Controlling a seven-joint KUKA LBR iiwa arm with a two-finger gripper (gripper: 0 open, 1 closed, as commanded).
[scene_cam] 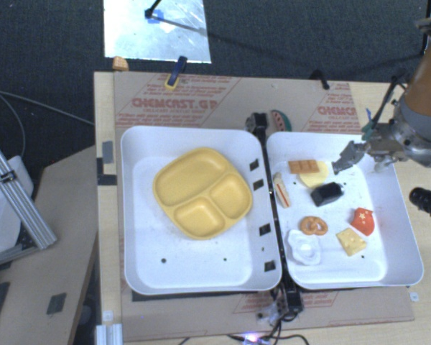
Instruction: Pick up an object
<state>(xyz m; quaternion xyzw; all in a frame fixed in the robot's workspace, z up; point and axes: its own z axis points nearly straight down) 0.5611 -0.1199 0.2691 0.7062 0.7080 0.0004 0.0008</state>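
A yellow plate (202, 191) with three compartments lies in the left bin (140, 264). To its right, across the dividing wall, the right bin (399, 264) holds small toy foods: a hot dog (281, 191) nearest the plate, a white piece (304, 249), a pretzel (314, 226), a waffle (306, 167), a yellow block (312, 179), a black object (327, 192), a cheese wedge (351, 241) and a red strawberry (363, 221). Farther right of the plate, the hand (348, 157) hangs above the bin's upper part, just above the black object, touching nothing; I cannot tell whether it is spread or pressed together.
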